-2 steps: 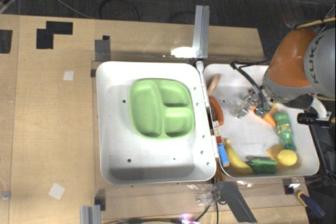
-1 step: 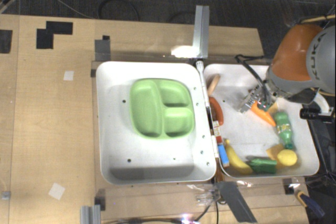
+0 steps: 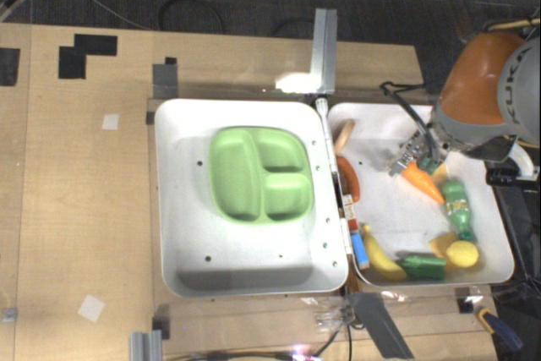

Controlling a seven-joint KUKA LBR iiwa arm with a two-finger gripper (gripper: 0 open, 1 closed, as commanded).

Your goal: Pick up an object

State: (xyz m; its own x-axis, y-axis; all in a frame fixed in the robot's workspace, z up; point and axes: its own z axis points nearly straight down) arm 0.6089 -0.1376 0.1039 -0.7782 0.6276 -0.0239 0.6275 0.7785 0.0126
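Camera view looks down at a slant on the wooden counter with two white bins side by side. The left bin has a light green sectioned tray sitting roughly in its middle, one long compartment on the left and two smaller ones on the right.

The right bin is where all the small stuff is. Along its left wall there's a tan wooden-looking piece up top, then a red-orange sausage-shaped thing below it, then a blue marker-like item lower down. A banana lies near the bottom left, touching or just beside a dark green vegetable. A lemon sits in the lower right corner, and a green bottle lies just above it along the right side.

The arm comes in from the right, orange band showing, and the tool is down inside the right bin near its upper middle. An orange carrot lies right under and beside the tool, its fat end up against the metal tip. Can't really tell whether the tool is spread or pressed together, the fingers are too small and jumbled from this angle, and I can't say the carrot is actually between them.
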